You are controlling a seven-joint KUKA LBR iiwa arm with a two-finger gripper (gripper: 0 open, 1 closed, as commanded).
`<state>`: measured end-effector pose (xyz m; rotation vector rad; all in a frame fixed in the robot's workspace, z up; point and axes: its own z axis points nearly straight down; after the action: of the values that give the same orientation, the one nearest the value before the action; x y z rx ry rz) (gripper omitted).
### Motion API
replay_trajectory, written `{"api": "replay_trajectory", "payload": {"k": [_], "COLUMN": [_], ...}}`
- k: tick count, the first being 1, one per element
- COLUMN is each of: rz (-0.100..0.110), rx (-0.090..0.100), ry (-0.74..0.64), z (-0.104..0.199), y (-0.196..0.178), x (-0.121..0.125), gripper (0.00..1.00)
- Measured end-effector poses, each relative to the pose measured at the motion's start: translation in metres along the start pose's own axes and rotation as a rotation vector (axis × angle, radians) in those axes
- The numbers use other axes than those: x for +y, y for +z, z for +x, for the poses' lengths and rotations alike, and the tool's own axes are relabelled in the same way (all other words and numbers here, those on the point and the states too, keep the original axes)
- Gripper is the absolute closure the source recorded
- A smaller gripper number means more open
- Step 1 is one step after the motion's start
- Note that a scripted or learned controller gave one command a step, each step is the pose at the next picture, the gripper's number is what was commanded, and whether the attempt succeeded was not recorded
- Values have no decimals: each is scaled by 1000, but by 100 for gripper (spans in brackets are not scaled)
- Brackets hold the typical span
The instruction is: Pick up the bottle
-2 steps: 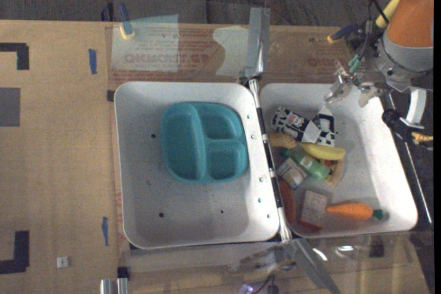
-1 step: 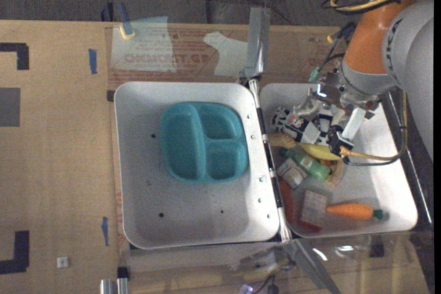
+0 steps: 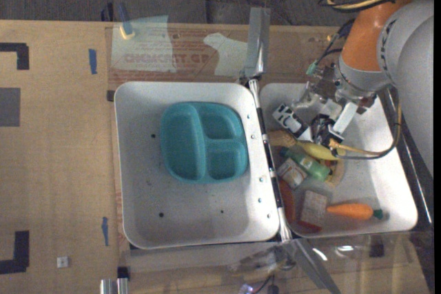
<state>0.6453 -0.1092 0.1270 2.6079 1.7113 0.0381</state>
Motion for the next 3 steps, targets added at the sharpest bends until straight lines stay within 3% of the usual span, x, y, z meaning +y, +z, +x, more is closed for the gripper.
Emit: {"api": "replay_trajectory", "payload": {"k": [1, 2, 3], "rz": [29, 19, 29], "rx": [-9, -9, -19], "ry": [11, 674, 650], "z": [-12, -60, -79], "y": [21, 33, 3], "x": [-11, -36, 20], "gripper": [0, 0, 0]}}
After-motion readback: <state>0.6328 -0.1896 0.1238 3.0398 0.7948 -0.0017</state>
